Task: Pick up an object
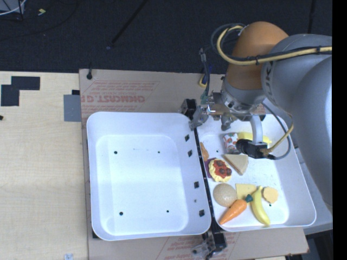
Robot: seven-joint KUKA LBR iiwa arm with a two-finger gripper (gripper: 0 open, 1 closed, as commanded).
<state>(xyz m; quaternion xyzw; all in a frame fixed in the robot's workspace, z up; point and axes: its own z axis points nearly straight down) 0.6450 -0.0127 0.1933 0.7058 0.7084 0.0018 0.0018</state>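
Observation:
The right bin (301,194) holds several toy foods. A red and white can (231,142) stands near its back, beside a yellow piece (250,136). A triangular sandwich slice (237,162) and a red-topped pizza piece (220,169) lie mid-bin. Toward the front are a beige bun (224,194), a carrot (233,210), a cheese block (245,189), a banana (261,211) and an orange round slice (270,195). My gripper (227,122) hangs over the back of this bin, just above the can, with nothing seen held in it.
The left bin (103,145) lies beside the right one, separated by a dark divider with clips (198,167). A brown bread piece (204,151) rests against the right bin's left wall. The grey arm (303,91) covers the back right corner.

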